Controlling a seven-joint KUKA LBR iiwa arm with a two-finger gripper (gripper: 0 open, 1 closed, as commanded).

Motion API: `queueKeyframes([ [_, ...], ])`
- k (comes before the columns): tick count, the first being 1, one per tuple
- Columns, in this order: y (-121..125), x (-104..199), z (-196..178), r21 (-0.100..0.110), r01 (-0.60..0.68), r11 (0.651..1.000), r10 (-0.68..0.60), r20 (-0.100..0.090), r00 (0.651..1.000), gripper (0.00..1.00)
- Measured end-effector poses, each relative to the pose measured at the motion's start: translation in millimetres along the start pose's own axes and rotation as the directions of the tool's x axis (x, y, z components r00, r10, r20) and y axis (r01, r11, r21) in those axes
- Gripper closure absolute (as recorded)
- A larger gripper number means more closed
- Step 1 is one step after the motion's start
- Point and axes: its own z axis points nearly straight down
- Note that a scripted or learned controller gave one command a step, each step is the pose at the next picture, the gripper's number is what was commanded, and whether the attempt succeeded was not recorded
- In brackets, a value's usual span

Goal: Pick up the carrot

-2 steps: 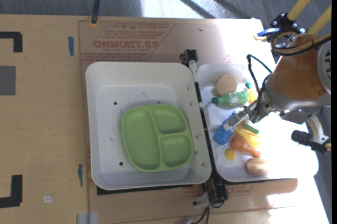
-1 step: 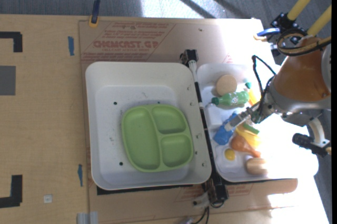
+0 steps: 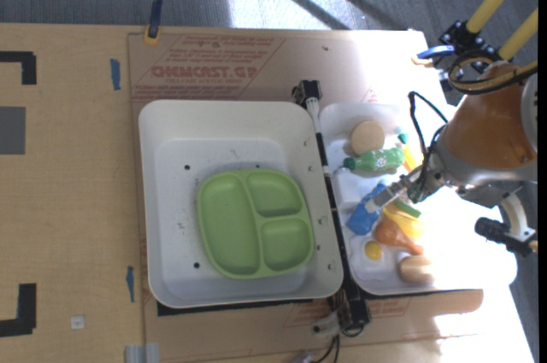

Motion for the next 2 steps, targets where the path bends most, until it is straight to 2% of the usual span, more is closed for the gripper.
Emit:
queueKeyframes([
  [1,-7,40,-80,0.07,-0.058,0.996,0.06,-0.022,0.998,0.0],
  [2,0,-7,-8,0.079,0.096,0.992,-0.093,-0.042,0.995,0.0],
])
